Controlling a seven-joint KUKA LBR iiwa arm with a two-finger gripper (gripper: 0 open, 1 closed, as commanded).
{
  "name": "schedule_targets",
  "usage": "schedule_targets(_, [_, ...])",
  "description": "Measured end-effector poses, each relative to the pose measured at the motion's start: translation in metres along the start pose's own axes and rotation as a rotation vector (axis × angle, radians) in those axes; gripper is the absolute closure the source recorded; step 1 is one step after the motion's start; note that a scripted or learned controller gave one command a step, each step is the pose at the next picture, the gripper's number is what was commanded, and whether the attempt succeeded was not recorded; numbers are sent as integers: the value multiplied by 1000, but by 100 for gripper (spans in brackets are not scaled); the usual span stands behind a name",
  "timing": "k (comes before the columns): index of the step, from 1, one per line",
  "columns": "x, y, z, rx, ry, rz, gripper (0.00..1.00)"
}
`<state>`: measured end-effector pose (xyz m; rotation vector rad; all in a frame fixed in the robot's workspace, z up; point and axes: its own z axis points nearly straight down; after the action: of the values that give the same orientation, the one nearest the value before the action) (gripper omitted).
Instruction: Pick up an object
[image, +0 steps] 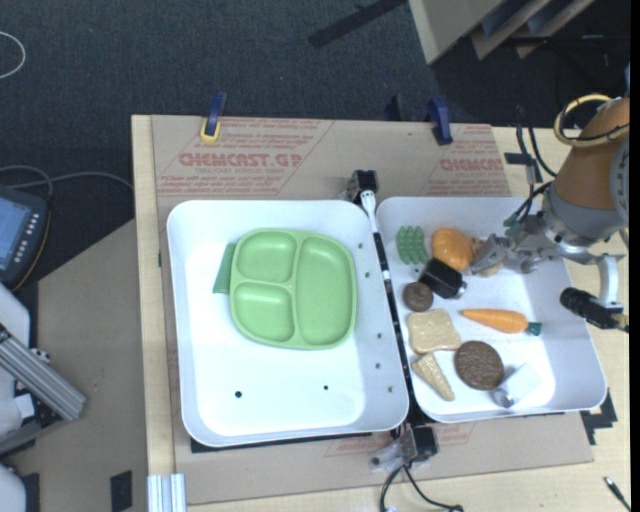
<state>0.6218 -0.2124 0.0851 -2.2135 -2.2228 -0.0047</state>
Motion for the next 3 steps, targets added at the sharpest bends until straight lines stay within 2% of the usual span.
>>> schedule_targets(1, [-1,0,-11,-3,-4,-1,100])
schedule_targets(2, [-5,6,-74,-8,-9,3,100])
schedule_targets(3, [-6,9,-117,-8,-9,3,100])
